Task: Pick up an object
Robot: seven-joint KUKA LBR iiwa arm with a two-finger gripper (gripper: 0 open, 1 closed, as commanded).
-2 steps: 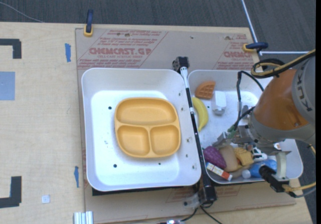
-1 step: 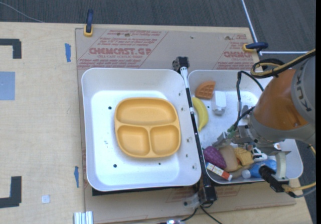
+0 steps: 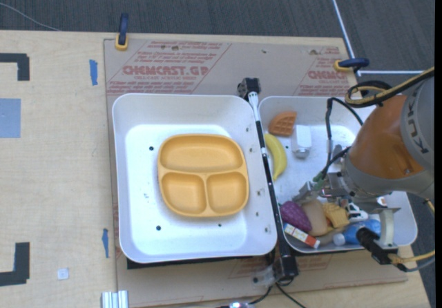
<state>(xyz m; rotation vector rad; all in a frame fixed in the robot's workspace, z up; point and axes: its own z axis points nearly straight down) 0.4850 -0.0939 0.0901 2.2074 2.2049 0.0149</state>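
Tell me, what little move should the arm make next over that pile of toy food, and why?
Probably a short, straight drop onto the pile. The gripper hangs low in the right bin, just above the purple grapes and tan pieces crowded in the near corner. I can't tell how its fingers stand, so I'd check that first.
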